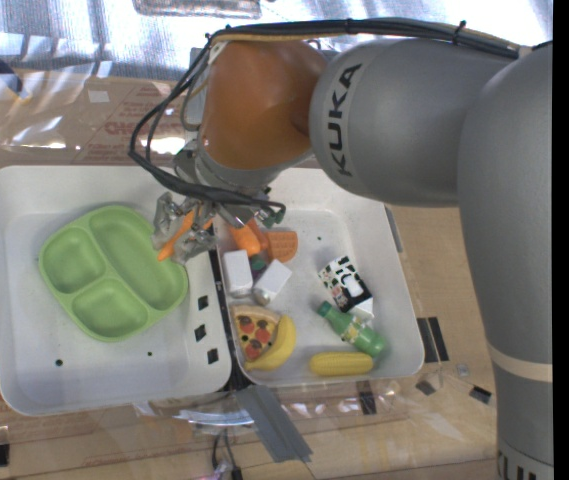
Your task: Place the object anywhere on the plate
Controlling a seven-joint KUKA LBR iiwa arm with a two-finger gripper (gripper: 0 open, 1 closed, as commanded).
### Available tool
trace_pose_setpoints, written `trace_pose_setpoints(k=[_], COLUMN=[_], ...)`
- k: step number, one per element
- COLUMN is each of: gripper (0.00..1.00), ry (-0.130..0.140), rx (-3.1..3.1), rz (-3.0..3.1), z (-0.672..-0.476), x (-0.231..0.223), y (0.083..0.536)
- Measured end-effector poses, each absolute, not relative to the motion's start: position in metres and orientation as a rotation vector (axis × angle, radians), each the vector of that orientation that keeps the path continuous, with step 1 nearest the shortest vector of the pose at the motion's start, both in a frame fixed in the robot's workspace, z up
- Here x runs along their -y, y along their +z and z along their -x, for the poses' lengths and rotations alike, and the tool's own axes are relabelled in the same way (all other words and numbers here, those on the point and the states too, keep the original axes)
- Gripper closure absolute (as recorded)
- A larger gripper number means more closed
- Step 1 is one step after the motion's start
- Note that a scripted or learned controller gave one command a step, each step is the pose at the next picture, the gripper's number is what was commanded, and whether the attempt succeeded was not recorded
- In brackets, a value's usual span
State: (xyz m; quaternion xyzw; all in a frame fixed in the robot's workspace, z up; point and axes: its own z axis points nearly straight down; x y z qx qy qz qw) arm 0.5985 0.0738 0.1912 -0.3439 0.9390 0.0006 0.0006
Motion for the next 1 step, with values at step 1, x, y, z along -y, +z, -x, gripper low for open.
trace_pose_setpoints(k=[1], gripper=[0.00], ry=[0.001], rx=[-2.949], rz=[1.080], z=[-0.5985], x=[-0.0735], y=[0.1912])
